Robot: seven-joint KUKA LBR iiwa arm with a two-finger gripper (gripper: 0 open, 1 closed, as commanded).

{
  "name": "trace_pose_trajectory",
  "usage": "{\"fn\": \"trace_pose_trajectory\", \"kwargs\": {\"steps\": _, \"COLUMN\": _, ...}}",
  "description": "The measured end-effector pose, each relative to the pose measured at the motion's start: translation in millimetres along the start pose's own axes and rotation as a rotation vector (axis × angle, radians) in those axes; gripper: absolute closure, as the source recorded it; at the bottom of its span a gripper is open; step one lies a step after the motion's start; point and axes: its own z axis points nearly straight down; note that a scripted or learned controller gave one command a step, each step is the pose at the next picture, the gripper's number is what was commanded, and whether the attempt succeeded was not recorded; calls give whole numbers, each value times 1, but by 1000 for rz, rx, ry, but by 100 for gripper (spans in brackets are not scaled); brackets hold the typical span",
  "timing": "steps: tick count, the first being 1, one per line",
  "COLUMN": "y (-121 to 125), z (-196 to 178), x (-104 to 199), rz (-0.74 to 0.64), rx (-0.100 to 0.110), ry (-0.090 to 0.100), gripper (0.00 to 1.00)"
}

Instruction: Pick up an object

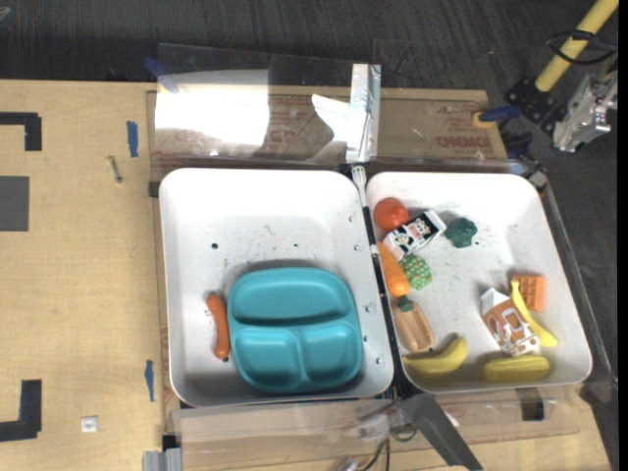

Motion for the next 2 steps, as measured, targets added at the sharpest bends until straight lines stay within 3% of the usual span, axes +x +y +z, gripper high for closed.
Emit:
{"fn": "trace_pose_trajectory", "kwargs": {"steps": 1, "y": 0, "z": 25, "x": 2, "rz": -182, "rx": 0, "ry": 0, "gripper": 100}}
{"fn": "trace_pose_trajectory", "kwargs": {"steps": 2, "y": 0, "z": -20, "x": -1, "rz": -197, "rx": 3, "ry": -12, "gripper": 100}}
